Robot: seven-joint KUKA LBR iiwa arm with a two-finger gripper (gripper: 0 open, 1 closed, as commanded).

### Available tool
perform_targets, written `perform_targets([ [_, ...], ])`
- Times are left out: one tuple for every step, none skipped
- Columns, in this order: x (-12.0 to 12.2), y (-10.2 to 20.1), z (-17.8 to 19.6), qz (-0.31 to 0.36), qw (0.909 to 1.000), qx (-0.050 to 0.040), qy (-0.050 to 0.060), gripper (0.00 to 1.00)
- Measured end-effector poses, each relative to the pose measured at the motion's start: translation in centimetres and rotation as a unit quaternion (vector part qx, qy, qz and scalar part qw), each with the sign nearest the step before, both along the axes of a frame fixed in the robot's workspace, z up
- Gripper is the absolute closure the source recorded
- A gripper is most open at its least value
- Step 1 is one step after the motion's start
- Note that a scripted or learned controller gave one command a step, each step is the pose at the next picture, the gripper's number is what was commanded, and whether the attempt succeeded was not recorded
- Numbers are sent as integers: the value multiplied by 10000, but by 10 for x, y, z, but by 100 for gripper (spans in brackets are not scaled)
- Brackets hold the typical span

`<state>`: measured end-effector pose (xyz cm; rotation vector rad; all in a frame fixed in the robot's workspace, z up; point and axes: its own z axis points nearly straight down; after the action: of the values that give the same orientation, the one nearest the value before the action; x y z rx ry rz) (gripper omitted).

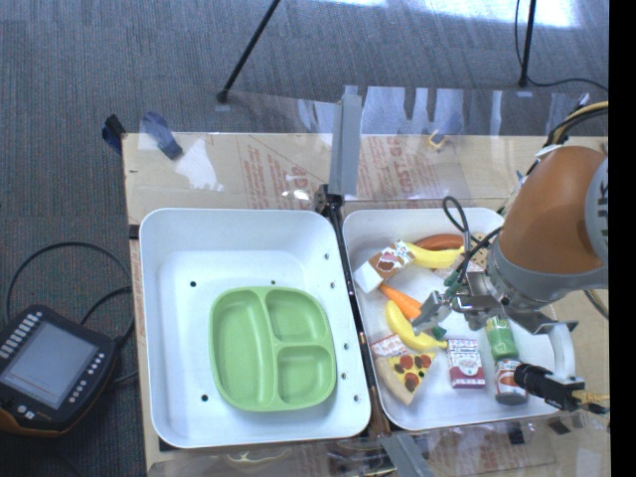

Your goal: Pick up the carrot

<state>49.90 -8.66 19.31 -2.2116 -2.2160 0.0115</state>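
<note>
The carrot (399, 298) is a short orange piece lying in the left half of the right bin (556, 341), between a small wrapped item and a yellow banana (408, 327). My gripper (435, 308) hangs low over the bin just right of the carrot's right end, above the banana. Nothing can be seen held in it. The arm's orange band and grey wrist cover the bin's upper right part.
The right bin also holds a second banana (434, 257), a red sausage (441, 239), a pizza slice (405, 370), a red packet (462, 362), a green bottle (501, 338) and a can (510, 381). The left bin (179, 241) holds a green divided plate (272, 347).
</note>
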Motion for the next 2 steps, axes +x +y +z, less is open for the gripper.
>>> perform_targets([
  [53,-25,-104,-163,9999,2,-11,0],
  [94,-15,-110,450,9990,6,-27,0],
])
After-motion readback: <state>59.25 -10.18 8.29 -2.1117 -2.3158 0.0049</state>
